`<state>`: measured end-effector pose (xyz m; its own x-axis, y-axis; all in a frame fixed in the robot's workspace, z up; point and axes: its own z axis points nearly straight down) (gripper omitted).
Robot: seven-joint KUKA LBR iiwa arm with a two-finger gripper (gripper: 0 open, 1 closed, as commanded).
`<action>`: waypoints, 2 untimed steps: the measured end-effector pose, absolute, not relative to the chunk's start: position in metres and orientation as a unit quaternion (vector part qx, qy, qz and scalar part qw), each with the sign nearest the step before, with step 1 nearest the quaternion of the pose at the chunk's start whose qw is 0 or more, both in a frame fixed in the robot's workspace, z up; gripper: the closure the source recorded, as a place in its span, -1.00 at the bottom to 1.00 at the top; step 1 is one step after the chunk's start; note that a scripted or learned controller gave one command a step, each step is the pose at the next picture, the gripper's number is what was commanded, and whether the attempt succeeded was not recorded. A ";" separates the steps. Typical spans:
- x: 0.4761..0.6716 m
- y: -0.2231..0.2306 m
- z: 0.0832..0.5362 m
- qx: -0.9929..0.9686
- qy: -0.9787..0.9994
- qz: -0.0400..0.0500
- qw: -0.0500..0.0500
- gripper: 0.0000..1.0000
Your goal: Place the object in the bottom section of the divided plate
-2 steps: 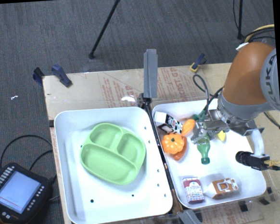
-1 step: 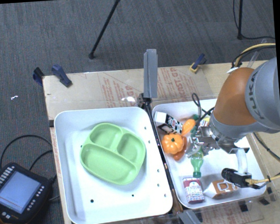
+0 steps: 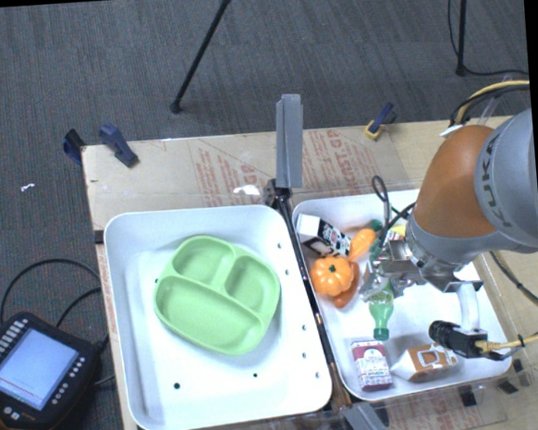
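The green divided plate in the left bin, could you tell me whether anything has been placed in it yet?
No, all three sections of the green divided plate show bare green, and the pumpkin lies in the right bin.

Green plate (image 3: 218,293); orange pumpkin (image 3: 333,275); white bins (image 3: 129,267).

— How many bins sit on the tabletop (image 3: 200,168)?
— Two: a left bin (image 3: 131,341) and a right bin (image 3: 408,389).
— Plates?
— One green divided plate (image 3: 218,293), with three sections.
— And the right bin?
— One pumpkin (image 3: 333,275), one carrot (image 3: 362,242), one green bottle (image 3: 381,314), two small cartons (image 3: 371,363).
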<state>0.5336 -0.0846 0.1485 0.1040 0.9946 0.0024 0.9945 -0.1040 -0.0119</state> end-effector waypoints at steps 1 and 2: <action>0.571 -0.006 0.186 -0.748 -0.664 0.001 0.002 1.00; 0.523 0.077 0.244 -0.606 -0.795 0.002 0.002 1.00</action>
